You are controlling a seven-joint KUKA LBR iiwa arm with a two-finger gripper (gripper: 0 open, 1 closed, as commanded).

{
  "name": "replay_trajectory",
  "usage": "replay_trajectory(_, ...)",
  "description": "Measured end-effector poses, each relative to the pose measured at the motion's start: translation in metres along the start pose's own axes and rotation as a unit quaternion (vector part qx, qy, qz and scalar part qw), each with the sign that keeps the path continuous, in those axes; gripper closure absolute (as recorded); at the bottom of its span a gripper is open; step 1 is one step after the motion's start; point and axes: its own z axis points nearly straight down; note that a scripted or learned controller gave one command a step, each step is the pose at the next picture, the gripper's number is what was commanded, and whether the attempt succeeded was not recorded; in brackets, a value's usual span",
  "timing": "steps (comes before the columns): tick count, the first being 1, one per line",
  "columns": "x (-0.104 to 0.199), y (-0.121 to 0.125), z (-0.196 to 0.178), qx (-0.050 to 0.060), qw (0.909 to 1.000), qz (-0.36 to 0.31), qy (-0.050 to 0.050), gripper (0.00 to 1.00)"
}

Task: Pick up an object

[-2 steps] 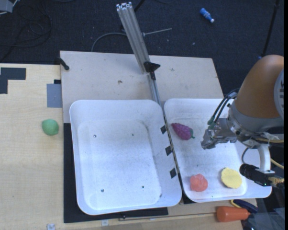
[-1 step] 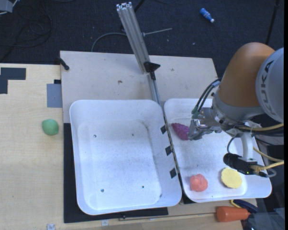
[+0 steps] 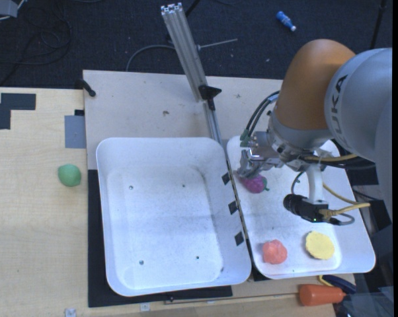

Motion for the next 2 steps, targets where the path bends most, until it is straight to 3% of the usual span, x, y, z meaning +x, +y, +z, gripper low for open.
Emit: replay_trajectory(2, 0.08, 0.066, 0.008, 0.0, 1.0, 0.001, 0.0, 1.0)
